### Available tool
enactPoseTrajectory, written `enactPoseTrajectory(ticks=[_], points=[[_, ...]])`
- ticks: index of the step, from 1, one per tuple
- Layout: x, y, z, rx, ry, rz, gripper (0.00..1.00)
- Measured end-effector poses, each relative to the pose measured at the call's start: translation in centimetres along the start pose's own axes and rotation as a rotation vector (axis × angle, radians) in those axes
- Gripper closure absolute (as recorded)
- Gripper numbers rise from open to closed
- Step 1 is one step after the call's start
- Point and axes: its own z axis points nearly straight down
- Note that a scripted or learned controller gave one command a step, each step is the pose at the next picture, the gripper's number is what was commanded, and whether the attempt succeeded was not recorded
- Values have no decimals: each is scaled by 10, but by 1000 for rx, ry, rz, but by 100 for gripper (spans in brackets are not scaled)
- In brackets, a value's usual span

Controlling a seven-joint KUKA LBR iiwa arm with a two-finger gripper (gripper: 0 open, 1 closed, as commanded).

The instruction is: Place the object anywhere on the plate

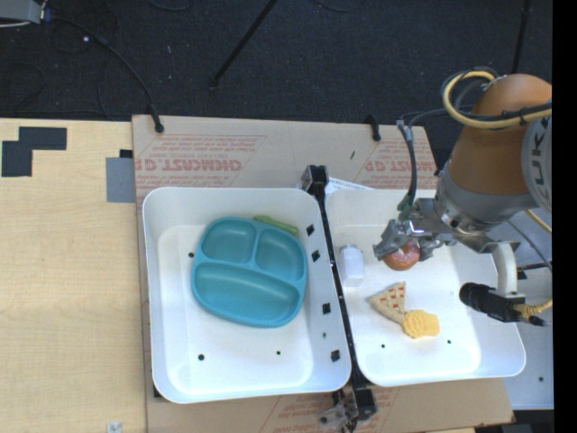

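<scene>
the grey and orange arm [491, 152] is reaching in from the right over the right-hand white bin [469, 354], its tool [401, 242] hanging low above the bin's upper middle. a small round reddish object [403, 258], looking like a toy tomato or apple, is sitting directly under the tool and touching its dark fingers; whether those fingers are apart, together or clamped on the red piece cannot be told from this slanted overhead angle. just below it in the same bin, a toy pizza slice [390, 301] is lying flat, its lower right corner touching a yellow ridged toy [420, 324]. a small white object [350, 264] is resting near the bin's left wall, beside the black divider clips. the teal divided plate [249, 271] is lying in the left-hand white bin [176, 350], well apart from the red piece, with a sliver of something green [278, 224] peeking out along its upper edge. both bins are sitting on a cardboard sheet [234, 156] spread across the pale wooden table [63, 287].
</scene>
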Motion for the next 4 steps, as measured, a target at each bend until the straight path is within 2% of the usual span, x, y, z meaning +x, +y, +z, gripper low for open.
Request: enactPoseTrajectory(ticks=[1,3,4], points=[[48,14,9,1,-1,1,100],[149,6,12,4,-2,0,100],[147,6,12,4,-3,3,0]])
